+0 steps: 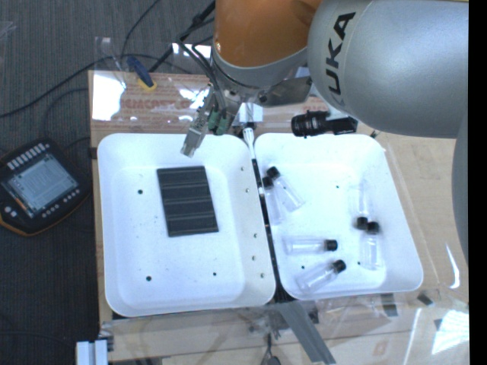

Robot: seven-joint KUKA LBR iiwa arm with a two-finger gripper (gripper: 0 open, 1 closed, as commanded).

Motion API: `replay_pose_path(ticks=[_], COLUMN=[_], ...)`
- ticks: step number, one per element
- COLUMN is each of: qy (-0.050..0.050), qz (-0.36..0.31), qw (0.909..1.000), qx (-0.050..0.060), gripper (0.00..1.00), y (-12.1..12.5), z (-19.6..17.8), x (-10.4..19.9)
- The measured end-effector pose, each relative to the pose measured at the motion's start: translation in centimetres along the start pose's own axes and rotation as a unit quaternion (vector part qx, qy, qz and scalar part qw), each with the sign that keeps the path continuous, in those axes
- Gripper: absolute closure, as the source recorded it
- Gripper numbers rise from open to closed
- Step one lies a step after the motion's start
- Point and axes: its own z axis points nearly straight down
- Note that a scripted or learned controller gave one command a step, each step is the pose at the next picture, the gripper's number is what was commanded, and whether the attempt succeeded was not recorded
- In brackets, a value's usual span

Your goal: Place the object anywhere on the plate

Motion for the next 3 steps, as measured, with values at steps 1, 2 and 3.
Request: replay_pose_path(ticks=[1,2,3], qy=[0.0,0.0,0.0], qz=[-0.129,0.147,0.334], qw=[0.9916,0.9891,0.9424], qx=[-0.001,0.001,0.002], gripper=[1.0,1.0,1.0], y=[1.5,-0.5,-1.4], z=[-4.5,-8.6,-6.7], x=[7.9,11.4,10.9])
